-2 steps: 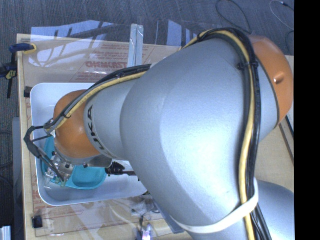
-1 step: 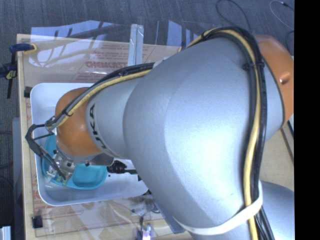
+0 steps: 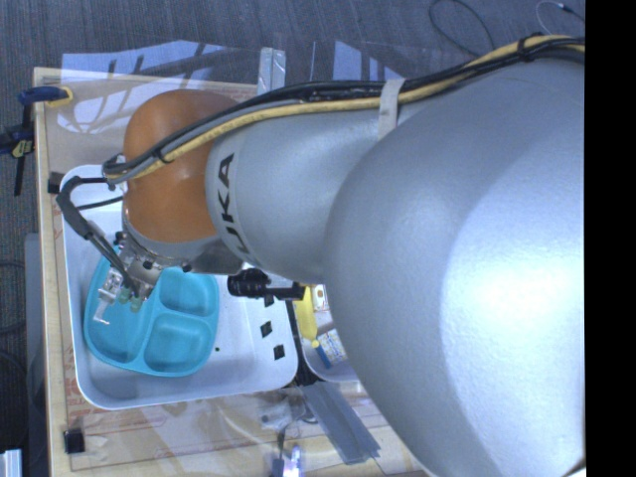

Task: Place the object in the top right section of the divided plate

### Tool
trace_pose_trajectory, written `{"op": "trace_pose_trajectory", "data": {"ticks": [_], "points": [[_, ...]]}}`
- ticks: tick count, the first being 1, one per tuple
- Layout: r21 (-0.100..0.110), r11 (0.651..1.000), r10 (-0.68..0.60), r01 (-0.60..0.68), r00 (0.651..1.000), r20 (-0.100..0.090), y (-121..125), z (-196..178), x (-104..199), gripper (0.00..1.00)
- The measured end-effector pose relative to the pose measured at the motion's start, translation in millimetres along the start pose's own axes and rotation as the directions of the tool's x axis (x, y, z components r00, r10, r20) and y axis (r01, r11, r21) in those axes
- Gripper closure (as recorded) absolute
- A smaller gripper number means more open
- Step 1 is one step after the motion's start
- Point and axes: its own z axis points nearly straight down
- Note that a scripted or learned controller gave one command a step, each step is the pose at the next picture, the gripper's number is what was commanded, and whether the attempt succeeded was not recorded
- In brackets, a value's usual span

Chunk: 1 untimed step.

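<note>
Camera view: the gripper [image 3: 117, 288] hangs over the blue divided plate's [image 3: 179, 341] left section. Whether it holds the object cannot be told. Any object there is judged small and light; grip its middle.

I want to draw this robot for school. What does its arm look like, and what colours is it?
The arm is big, smooth and rounded, painted silver-grey. Near the wrist it has a shiny orange band, round like a ball. Black letters are printed on the grey part. Black and yellow cables run along the top, held by a pale strap. The gripper at the end is small, made of metal and clear parts.
</note>
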Motion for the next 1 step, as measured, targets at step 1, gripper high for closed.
{"op": "trace_pose_trajectory", "data": {"ticks": [1], "points": [[0.0,0.979,0.202,-0.202,0.979,0.013,-14.6,103.2,22.1,1.0]]}}
